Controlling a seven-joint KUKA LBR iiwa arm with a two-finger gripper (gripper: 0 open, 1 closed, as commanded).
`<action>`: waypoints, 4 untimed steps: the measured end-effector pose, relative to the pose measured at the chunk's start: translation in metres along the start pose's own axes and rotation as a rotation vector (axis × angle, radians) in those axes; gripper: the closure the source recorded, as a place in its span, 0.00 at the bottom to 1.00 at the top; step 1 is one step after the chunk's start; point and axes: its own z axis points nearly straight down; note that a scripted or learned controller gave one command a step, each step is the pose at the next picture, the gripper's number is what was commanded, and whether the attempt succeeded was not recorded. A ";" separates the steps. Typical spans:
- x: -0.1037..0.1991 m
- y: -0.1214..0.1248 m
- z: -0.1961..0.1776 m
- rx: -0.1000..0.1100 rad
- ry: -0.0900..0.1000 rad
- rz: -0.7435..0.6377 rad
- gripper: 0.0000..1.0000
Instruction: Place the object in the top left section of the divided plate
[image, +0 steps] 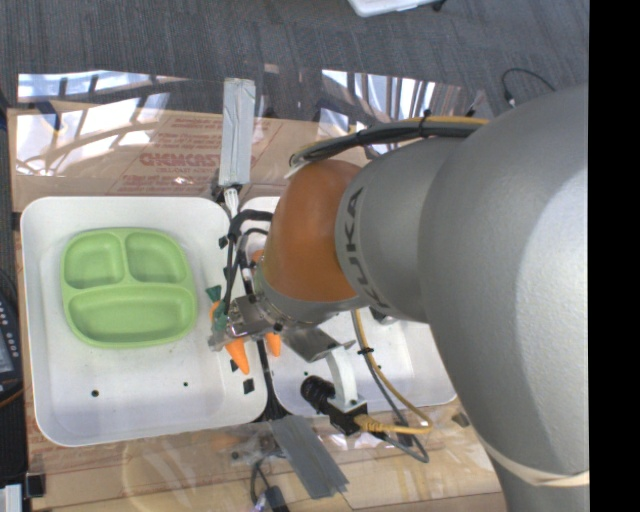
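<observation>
The camera view looks down on two shallow white bins set side by side. In the left bin (120, 400) lies a green divided plate (128, 288), toward the far part of the bin, with two small sections on its far side and one long section on its near side. All three sections show bare green.

The arm (440, 250) reaches in from the right and covers most of the right bin (420, 385). Its orange band (305, 240) hangs over the ridge between the two bins. Below the band, the gripper (240, 335) sits at the left edge of the right bin, just beside the dividing ridge. Whether it is spread or pressed together cannot be told, as the wrist hides it.

Small orange pieces, carrot-like, (238, 352) show just under the wrist near the gripper, with a bit of green beside them. Whether they are pinched or merely lying in the bin cannot be told. They are apart from the plate.
</observation>
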 end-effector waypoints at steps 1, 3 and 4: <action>0.000 0.000 -0.009 0.003 0.001 -0.006 1.00; -0.011 -0.002 0.000 0.000 0.000 -0.480 1.00; 0.084 0.019 -0.044 -0.002 -0.001 -0.320 1.00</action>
